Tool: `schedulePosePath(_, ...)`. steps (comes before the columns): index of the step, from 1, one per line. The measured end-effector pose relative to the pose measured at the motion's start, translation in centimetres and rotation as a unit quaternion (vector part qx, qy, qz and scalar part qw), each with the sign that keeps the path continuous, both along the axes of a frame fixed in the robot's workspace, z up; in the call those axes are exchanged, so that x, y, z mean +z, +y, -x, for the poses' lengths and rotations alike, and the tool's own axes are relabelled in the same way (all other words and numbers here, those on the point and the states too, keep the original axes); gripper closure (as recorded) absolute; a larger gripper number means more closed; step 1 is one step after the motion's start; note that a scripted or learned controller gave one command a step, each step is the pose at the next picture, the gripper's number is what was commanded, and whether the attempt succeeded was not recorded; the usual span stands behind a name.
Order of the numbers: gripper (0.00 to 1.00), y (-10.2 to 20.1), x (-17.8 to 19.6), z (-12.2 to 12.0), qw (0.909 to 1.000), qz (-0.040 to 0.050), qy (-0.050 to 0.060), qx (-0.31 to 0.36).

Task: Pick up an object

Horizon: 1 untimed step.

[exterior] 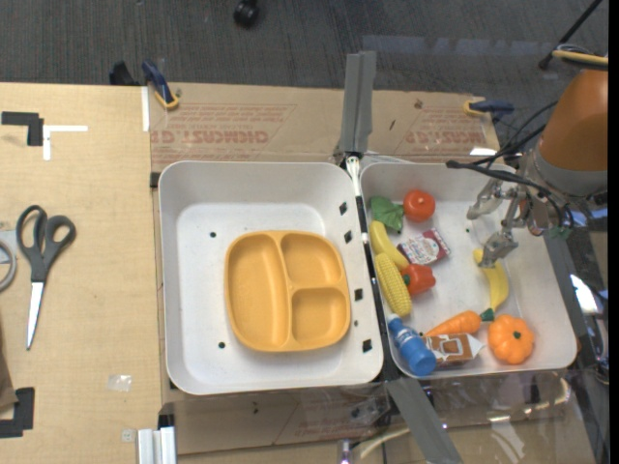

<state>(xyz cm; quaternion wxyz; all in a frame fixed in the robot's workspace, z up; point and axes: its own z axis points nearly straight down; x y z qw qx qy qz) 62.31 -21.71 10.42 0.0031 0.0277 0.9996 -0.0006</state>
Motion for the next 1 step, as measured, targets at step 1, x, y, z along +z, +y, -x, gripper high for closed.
schedulePosePath(1,0.0,0.71,-1.15,6.07,0.9972,-0.0009,0.002,-0.075)
